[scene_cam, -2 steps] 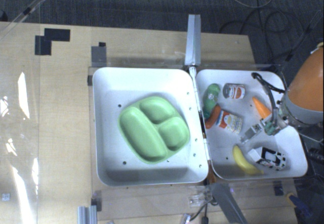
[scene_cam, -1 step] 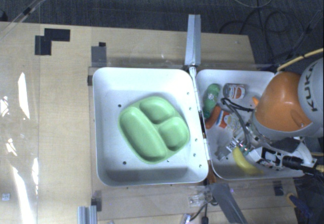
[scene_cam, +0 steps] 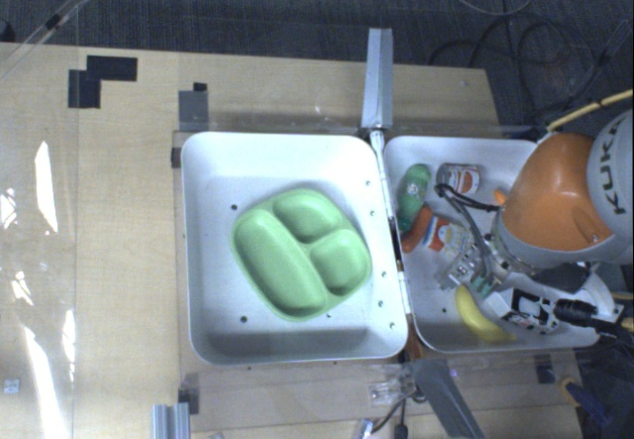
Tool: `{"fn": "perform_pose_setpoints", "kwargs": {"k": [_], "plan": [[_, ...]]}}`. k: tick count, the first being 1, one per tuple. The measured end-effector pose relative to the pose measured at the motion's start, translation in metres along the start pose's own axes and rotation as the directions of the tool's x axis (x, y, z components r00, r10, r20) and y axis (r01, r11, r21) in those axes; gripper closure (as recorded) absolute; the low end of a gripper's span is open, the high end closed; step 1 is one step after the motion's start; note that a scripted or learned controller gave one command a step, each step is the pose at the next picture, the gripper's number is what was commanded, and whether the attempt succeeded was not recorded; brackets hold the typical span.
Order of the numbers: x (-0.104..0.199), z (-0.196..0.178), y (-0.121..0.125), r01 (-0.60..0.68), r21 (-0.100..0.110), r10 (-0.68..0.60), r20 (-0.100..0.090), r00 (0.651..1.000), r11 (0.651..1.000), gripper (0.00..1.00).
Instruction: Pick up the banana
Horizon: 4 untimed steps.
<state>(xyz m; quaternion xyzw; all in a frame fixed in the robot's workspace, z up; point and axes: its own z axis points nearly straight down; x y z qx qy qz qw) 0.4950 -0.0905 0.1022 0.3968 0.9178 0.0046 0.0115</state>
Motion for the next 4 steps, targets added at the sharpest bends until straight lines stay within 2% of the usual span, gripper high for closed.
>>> {"fn": "perform_pose_setpoints", "kwargs": {"k": [1, 2, 3, 4], "plan": [[-0.012, -0.083, 0.048, 0.338, 0.005, -0.338, -0.01, 0.941, 0.941, 1.0], [-0.012, -0.083, 0.047, 0.337, 0.005, -0.336, -0.011, 0.942, 0.942, 0.0], [0.007, -0.068, 0.001, 0.35, 0.007, -0.35, -0.015, 0.937, 0.937, 0.0], [-0.003, 0.013, -0.009, 0.125, 0.007, -0.125, -0.01, 0.992, 0.992, 0.0]]}}
